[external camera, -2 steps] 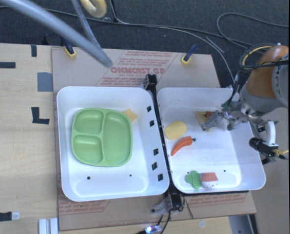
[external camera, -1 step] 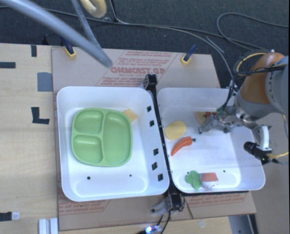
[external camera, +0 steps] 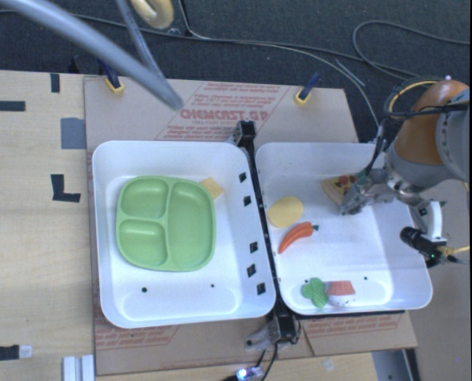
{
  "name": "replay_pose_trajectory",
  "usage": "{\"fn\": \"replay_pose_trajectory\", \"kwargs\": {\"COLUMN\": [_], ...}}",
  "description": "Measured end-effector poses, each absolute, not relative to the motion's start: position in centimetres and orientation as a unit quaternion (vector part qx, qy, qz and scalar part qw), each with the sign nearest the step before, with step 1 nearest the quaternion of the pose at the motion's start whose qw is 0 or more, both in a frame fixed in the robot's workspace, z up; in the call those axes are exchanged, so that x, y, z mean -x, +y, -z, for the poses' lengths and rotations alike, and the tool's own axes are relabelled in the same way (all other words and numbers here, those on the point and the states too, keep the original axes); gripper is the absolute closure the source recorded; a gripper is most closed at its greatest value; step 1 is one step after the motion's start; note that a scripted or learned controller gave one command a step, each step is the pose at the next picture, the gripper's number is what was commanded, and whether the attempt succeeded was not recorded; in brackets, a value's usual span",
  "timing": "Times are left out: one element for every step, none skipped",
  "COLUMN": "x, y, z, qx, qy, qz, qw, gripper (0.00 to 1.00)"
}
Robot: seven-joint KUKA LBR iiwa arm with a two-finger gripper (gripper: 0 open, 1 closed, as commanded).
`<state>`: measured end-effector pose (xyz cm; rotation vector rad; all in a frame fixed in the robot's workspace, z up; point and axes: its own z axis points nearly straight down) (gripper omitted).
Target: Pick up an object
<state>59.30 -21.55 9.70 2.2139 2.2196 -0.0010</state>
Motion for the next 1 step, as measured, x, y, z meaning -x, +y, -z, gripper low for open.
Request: {"fn": "replay_pose_trajectory", "kwargs": {"x": [-59.44], "y": [-21.37], "z": [-13.92], "qx": [-0.707], "qy": [0.708], "qz": [-0.0005], "qw": [0.001], "gripper": [1.00]}}
